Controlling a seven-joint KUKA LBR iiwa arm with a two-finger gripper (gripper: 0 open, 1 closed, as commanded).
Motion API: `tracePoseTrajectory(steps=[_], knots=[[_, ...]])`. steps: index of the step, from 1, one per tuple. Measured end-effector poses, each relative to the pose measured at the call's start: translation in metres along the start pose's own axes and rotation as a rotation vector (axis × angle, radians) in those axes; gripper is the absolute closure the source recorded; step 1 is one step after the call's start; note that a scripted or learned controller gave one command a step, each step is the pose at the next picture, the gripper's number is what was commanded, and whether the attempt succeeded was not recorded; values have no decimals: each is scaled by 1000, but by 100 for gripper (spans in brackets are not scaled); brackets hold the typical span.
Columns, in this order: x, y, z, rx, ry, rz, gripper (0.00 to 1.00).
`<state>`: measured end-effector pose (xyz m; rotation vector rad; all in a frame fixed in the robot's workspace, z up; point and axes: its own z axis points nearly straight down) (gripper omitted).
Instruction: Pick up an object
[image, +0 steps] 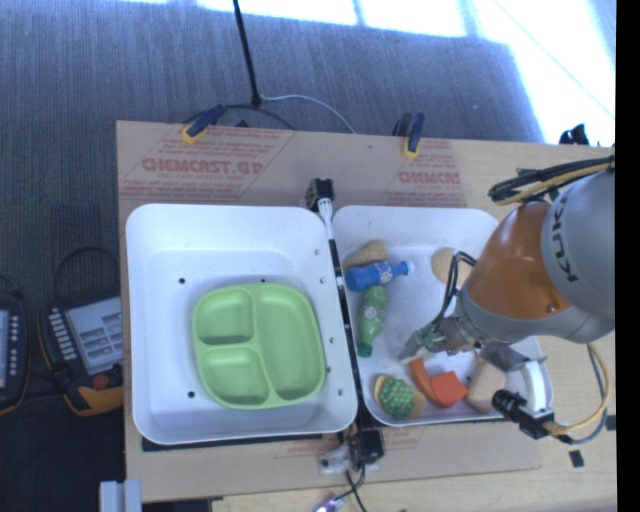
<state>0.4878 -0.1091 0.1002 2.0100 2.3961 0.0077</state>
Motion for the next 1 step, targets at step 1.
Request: tracePoseTrajectory(steps=[1], knots=[[40, 4, -84, 15, 6, 248, 100]])
